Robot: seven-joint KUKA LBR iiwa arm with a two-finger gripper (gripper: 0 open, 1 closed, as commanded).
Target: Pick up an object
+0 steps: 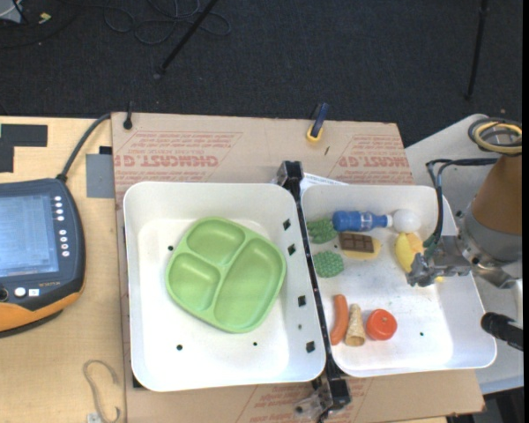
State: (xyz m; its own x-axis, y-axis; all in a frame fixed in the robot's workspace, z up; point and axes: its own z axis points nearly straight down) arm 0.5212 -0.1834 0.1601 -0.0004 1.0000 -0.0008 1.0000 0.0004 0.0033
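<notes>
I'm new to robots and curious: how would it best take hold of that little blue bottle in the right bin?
Probably from above, across the blue bottle's body. It lies flat, long axis left-right, so fingers would close front to back. The chocolate bar lies close in front, leaving little room.

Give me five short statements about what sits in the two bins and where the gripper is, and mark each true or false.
1. The green divided plate lies in the left bin. True.
2. The blue bottle stands upright. False: it lies on its side in the right bin.
3. The carrot lies beside the ice cream cone. True.
4. The gripper hangs over the left bin. False: it is at the right bin, near the banana.
5. The tomato rests on the green plate. False: it sits on the right bin's floor, next to the cone.
</notes>
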